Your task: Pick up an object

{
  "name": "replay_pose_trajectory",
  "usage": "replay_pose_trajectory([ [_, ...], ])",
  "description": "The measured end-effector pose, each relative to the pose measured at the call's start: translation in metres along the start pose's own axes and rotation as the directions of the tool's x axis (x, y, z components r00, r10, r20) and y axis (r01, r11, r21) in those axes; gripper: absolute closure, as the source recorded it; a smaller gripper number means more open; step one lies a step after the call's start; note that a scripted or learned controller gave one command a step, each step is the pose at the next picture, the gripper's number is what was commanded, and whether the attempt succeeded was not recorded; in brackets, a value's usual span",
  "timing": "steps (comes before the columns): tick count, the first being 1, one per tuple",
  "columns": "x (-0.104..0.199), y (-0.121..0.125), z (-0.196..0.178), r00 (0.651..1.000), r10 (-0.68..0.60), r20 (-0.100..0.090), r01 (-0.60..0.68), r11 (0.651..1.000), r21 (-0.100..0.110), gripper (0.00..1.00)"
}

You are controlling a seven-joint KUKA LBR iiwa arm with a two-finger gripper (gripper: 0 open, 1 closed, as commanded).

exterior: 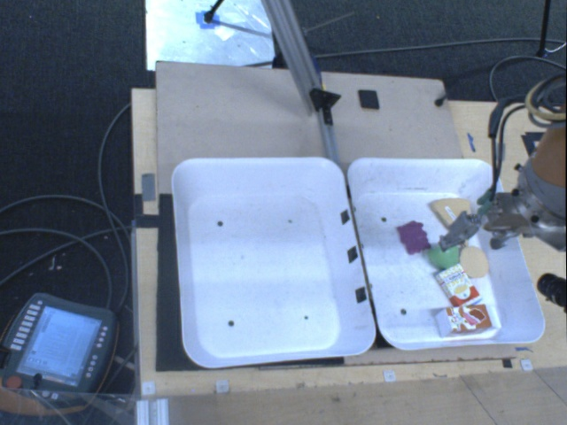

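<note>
Right now the grey two-finger gripper (462, 231) sits low over the right shallow white bin (390, 193), just above a small green round object (443, 258); can't tell how wide it is or if it grips anything. Nearby: flat purple piece (413, 236), tan wedge (449, 209), pale round disc (476, 261), two red-and-white packets (464, 305). Left white bin (190, 193) alongside.

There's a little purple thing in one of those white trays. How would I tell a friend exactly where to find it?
Look at the right-hand white tray, the one that the claw reaches into. The purple piece lies near the tray's middle, left of the cluster of items. It is the only purple thing there; its nearest neighbour is a green lump just to its right.
</note>
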State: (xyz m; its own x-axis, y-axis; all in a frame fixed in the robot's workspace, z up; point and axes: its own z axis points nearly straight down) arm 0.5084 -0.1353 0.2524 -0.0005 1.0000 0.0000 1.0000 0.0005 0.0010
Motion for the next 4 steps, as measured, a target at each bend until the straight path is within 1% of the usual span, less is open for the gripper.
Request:
replay_pose_trajectory([
  [1, -0.028, 0.104, 0.041, 1.000, -0.001, 0.000, 0.001, 1.000, 0.002, 0.00],
  [2, -0.052, 0.181, -0.050, 1.000, -0.001, 0.002, 0.001, 1.000, -0.006, 0.00],
  [3, -0.021, 0.182, -0.124, 1.000, -0.025, 0.001, 0.025, 1.000, -0.007, 0.00],
  [4, -0.022, 0.181, -0.120, 1.000, -0.022, 0.000, 0.022, 1.000, 0.000, 0.00],
])
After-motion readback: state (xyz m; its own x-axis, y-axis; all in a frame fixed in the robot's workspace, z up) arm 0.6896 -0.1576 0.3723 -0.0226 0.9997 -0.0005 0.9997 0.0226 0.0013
